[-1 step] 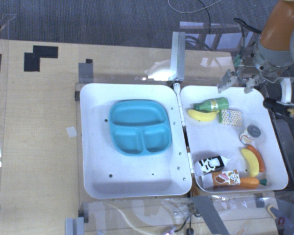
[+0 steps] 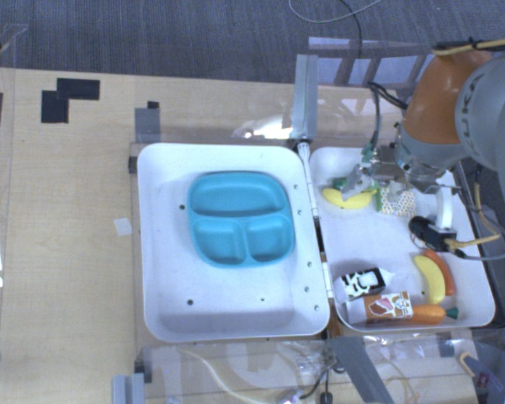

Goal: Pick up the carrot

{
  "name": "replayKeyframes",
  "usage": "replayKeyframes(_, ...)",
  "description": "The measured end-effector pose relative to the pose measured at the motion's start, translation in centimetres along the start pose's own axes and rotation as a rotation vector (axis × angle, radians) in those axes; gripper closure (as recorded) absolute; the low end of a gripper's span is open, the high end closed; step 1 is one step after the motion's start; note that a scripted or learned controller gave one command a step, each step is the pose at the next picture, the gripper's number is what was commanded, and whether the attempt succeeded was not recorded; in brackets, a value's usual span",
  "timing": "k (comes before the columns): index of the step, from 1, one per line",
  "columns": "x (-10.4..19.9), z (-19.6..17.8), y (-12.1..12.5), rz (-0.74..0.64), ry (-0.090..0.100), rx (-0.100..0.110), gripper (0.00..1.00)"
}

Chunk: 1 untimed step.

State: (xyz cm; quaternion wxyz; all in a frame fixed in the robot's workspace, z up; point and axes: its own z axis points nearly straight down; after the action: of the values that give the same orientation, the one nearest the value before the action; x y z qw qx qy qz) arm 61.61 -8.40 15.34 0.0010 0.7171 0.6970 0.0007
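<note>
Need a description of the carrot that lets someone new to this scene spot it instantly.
Start at the right-hand white bin and go to its near edge, the bottom of the camera view. The carrot lies flat along that wall, just right of the orange juice carton and below the banana. It is the slim, plain orange taper with a small green stub at its right end.

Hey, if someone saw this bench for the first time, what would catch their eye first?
Probably the bright blue divided plate sitting in the middle of the left bin. Next, the arm with its orange band reaching in over the far part of the right bin, close above a yellow banana. The carrot lies at that bin's near edge, beside a small carton.
</note>
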Motion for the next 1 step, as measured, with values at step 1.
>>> replayKeyframes(1, -2.94, 5.75, -12.84, 0.282, 0.0, 0.002, 0.0)
